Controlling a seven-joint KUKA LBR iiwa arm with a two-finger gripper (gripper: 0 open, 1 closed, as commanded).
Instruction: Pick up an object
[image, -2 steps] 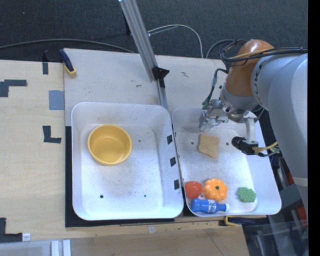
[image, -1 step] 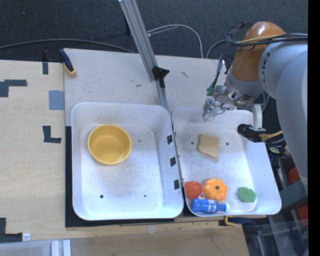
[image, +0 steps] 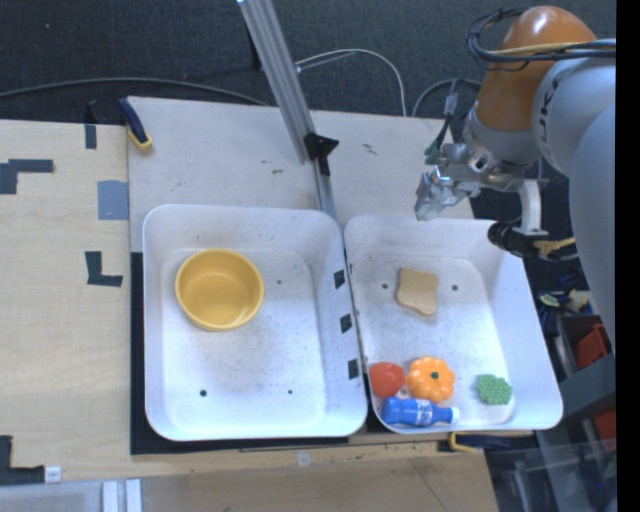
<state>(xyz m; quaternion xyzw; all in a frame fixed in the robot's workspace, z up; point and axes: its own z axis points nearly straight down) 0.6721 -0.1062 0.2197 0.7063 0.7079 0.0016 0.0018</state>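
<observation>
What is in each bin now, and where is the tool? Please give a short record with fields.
left bin: one yellow bowl, upright, near the far left corner
right bin: five things
far part of right bin: slice of bread, lying alone
near edge of right bin: tomato, small pumpkin, blue bottle lying on its side, green piece
tool: above the far edge of the right bin, nothing seen between its fingers
fingers open or shut: cannot tell
</observation>
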